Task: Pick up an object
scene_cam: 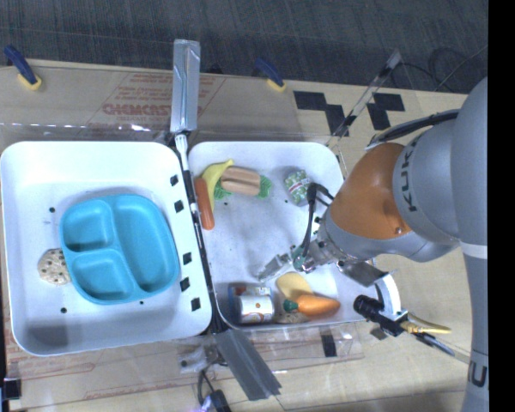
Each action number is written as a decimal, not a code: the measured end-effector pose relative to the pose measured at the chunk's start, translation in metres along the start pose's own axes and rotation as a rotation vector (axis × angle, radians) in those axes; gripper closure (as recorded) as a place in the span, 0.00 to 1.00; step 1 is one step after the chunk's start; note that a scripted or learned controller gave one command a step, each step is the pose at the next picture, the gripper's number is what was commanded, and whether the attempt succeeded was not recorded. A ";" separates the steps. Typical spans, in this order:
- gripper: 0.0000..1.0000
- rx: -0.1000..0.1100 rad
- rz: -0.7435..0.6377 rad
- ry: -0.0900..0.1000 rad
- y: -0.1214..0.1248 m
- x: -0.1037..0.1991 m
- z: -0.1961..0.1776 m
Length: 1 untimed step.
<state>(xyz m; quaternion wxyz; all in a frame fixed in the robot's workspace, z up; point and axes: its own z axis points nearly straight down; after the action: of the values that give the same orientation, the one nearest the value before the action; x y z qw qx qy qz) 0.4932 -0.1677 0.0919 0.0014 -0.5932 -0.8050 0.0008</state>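
Item: my gripper [279, 263], lower centre of frame, in the right bin [240, 154]; open or clenched, I cannot tell. Target, as I judge: yellow piece [292, 282] just below, touching the carrot [316, 305]. Risk: nudging either, or the can [255, 304]. Nearby: hot dog [240, 181], blue tray [118, 247], cookie [51, 266].

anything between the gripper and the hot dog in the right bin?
In the camera view, only bare white bin floor lies between the gripper and the hot dog. The sausage lies off to the left of that stretch.
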 end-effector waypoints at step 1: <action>1.00 -0.003 -0.006 0.000 0.002 0.001 -0.010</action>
<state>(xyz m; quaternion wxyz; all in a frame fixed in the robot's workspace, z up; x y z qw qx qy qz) 0.4952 -0.1664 0.1023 0.0006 -0.5907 -0.8069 -0.0002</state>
